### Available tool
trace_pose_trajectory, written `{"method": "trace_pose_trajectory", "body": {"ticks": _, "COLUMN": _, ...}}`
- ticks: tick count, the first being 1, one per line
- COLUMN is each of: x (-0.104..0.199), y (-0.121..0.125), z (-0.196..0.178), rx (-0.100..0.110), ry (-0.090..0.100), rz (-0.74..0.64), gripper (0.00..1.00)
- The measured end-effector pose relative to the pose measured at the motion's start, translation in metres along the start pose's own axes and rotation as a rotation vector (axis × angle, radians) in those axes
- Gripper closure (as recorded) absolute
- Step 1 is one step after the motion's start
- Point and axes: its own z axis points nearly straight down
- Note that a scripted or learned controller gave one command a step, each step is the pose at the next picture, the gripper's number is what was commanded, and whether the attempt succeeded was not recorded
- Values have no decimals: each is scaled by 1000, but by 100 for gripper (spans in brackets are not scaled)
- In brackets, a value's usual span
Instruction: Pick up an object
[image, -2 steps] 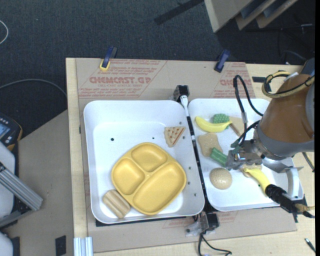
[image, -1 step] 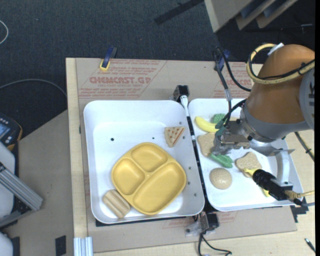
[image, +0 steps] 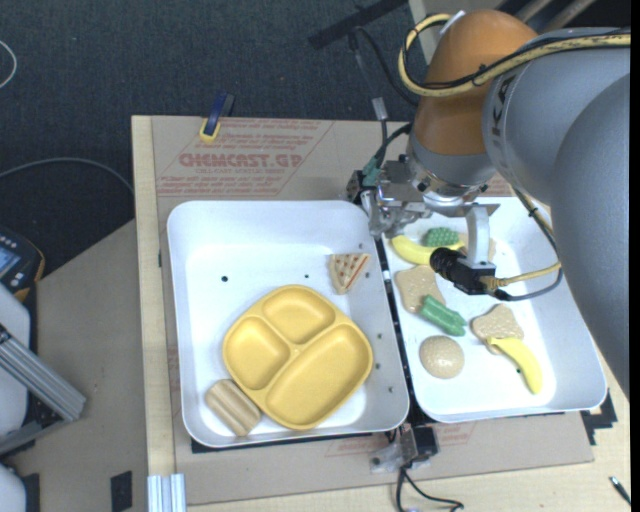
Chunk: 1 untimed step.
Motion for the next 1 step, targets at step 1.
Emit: {"method": "trace_pose_trajectory", "body": {"ticks": 1, "x": -3, "y": -3, "z": -14, "rx": 0, "ry": -1, "rz": 3, "gripper": 100}}
